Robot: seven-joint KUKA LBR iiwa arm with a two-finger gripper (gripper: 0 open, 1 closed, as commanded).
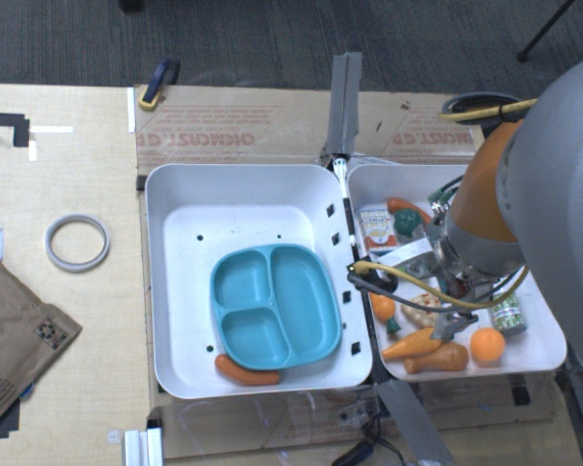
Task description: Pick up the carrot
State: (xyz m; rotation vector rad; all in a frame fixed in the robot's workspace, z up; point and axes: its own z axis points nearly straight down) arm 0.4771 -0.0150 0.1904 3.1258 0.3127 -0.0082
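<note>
Carrot (409, 345), near edge of right bin (549, 349), among crowded toy food; gripper (450, 325) poised just above, presumably for pickup, jaws' state indiscernible.

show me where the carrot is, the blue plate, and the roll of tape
carrot (410, 345), camera view, middle of its orange body.
blue plate (301, 294), camera view, floor of its large compartment.
roll of tape (54, 250), camera view, left side of the ring.

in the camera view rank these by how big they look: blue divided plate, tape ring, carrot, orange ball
Largest to smallest:
1. blue divided plate
2. tape ring
3. carrot, partly covered by the gripper, so its full length is uncertain; it looks close to the tape ring
4. orange ball
</note>
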